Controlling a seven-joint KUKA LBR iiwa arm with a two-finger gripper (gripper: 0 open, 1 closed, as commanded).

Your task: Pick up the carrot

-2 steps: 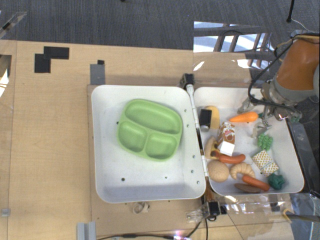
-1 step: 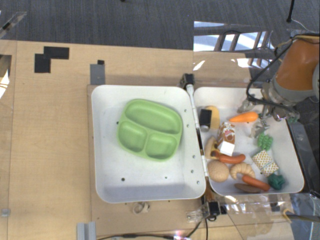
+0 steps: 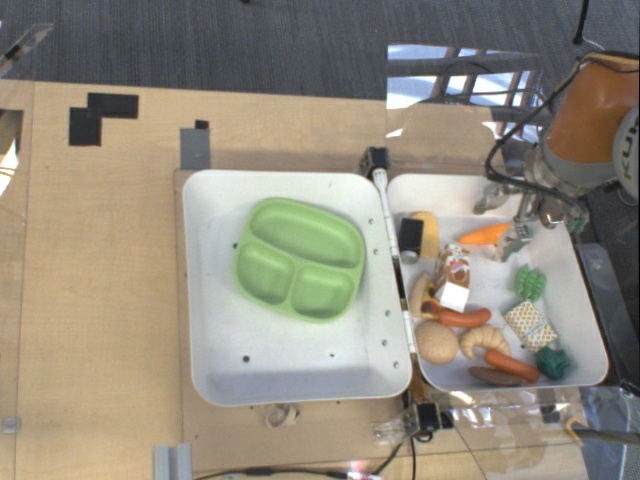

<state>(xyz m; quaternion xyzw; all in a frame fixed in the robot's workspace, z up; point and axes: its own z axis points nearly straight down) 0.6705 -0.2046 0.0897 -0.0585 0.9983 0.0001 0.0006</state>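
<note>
The carrot (image 3: 484,235) is a small orange tapered piece lying in the upper part of the right bin (image 3: 590,318), pointing left to right. My gripper (image 3: 515,240) hangs at the carrot's right end, touching or nearly touching it, under the grey wrist with the orange band (image 3: 585,118). From this view I cannot tell whether the carrot is held or just lies beside the gripper.
The right bin also holds a yellow piece (image 3: 428,234), a sausage (image 3: 465,317), a bread roll (image 3: 436,341), a croissant (image 3: 486,339), a green broccoli (image 3: 530,284) and a red-orange long piece (image 3: 511,366). A green divided plate (image 3: 300,258) lies in the left bin (image 3: 215,358).
</note>
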